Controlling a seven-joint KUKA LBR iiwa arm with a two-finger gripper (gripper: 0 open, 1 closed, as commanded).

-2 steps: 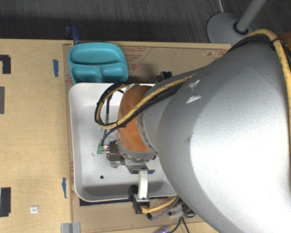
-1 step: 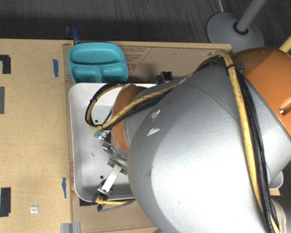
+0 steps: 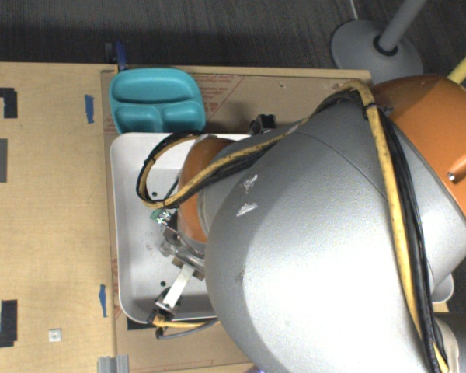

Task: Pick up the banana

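Grey arm (image 3: 326, 247) over the white bin (image 3: 132, 208).
Hand (image 3: 171, 286) low in the bin; its grip state and the banana's place cannot be told.

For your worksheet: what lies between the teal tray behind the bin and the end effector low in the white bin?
In the camera view, between the teal tray and the end effector lie the white bin's far rim, a looping yellow-and-black cable and bare bin floor.

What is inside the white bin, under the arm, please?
Inside the white bin, the gripper reaches down near the front wall. The grey arm covers most of the bin, so what lies underneath is hidden.
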